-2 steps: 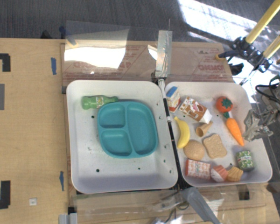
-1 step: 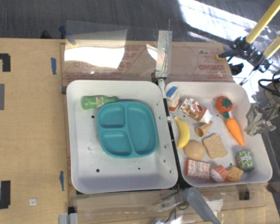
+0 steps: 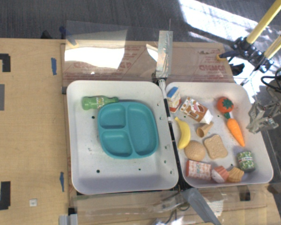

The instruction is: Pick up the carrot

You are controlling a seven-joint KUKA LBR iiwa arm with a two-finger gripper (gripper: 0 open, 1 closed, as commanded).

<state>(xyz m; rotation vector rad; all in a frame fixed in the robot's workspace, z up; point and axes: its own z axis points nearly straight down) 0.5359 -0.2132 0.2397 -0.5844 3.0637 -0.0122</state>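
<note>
The orange carrot (image 3: 235, 131) with a green top lies in the right bin (image 3: 260, 175), near its right wall, tip pointing toward the front. My gripper (image 3: 262, 116) hangs at the bin's right rim, just right of the carrot and apart from it. Nothing shows in its grasp.
Around the carrot in the right bin lie a tomato (image 3: 225, 104), a green can (image 3: 246, 161), a bread slice (image 3: 216, 146), a banana (image 3: 182, 133) and several other toy foods. The left bin (image 3: 79, 172) holds a teal divided plate (image 3: 129, 128) and a green bottle (image 3: 98, 101).
</note>
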